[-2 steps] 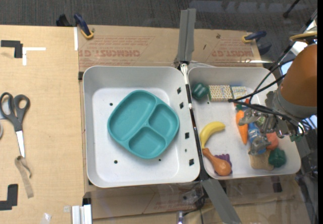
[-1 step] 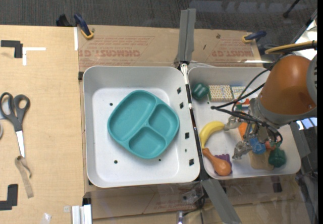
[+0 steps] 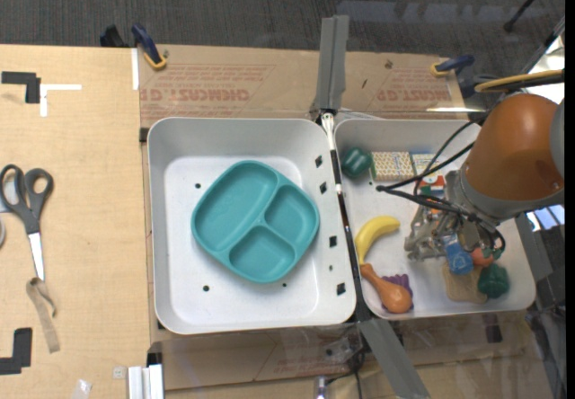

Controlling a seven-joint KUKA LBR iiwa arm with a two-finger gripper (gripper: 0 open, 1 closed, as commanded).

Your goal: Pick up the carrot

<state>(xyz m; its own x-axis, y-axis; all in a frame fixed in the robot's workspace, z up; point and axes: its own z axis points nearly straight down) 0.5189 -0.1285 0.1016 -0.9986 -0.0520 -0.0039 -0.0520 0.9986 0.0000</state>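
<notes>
An orange tapered toy that I take for the carrot (image 3: 387,288) lies at the front left of the right bin (image 3: 359,141), thin end pointing toward the banana. A small purple piece touches its upper side. The gripper (image 3: 437,240) hangs low in the middle of the right bin, to the right of the carrot and apart from it, over a cluster of small toys. The arm's orange band (image 3: 517,150) covers the bin's right side.
A yellow banana (image 3: 375,233) lies just behind the carrot. A blue piece (image 3: 456,259), a green toy (image 3: 492,280) and a small orange bit sit under and right of the gripper. A green item (image 3: 357,163) and a patterned card are at the back. A teal divided plate (image 3: 257,221) sits in the left bin.
</notes>
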